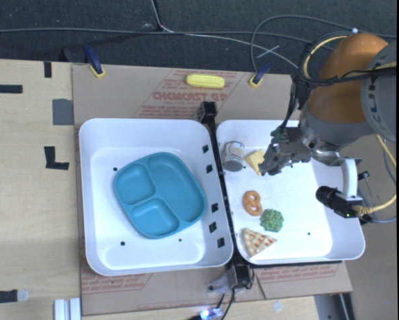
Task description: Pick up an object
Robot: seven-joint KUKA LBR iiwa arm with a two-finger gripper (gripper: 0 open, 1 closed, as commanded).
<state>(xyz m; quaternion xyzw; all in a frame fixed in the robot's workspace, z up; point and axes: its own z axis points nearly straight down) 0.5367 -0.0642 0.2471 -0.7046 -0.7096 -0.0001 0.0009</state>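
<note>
Starting at the far left, the wooden bench top [26, 199] is showing black tape marks, and a brown cardboard sheet [173, 95] is lying over it, clipped at its far edge by two blue-and-yellow clamps [95, 65]. Beyond the bench, dark carpet [186, 5] is running across the top with thin cables trailing over it.

Moving on, the left bin [96, 145] is holding a blue divided tray [159, 193], sitting slightly turned. A yellow toy corn cob [205, 81] is lying on the cardboard behind the bins.

Crossing the black divider [216, 179], the right bin [333, 239] is carrying a small metal can [233, 157] near its far left corner, a yellow wedge [255, 160] just beside it, a pretzel [251, 203], a green broccoli piece [271, 220] and a pizza slice [256, 241] at the near edge.

The gripper [271, 162] is hovering right at the yellow wedge, touching or nearly so; whether the claw is released or clenched, I cannot tell from this angle. The grey and orange arm [349, 79] is reaching in from the right.
</note>
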